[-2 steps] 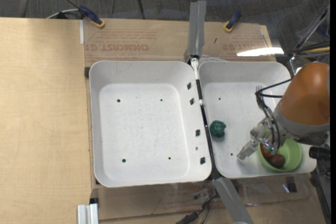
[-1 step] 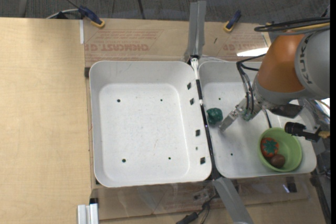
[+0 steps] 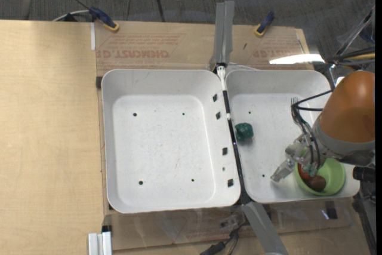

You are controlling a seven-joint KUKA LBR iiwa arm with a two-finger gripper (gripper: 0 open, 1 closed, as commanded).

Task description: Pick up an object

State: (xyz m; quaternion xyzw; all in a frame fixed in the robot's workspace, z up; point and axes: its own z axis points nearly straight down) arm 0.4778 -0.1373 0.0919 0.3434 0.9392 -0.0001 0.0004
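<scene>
A small dark green object (image 3: pixel 243 132) lies in the right bin (image 3: pixel 268 92) close to its left wall. In that bin's front right corner sits a light green bowl (image 3: pixel 334 179) with a red piece (image 3: pixel 306 175) and a brown piece (image 3: pixel 318 183) inside. My gripper (image 3: pixel 289 163) hangs low over the bin floor just left of the bowl, at its rim. The arm's orange band (image 3: pixel 353 106) looms above it and hides part of the bowl. Nothing is visibly held.
The left bin (image 3: pixel 161 140) stands beside the right one, with a ridge with black clips (image 3: pixel 227 128) between them. A light wooden board (image 3: pixel 48 128) lies to the left. Cardboard (image 3: pixel 155 48) held by clamps lies behind the bins.
</scene>
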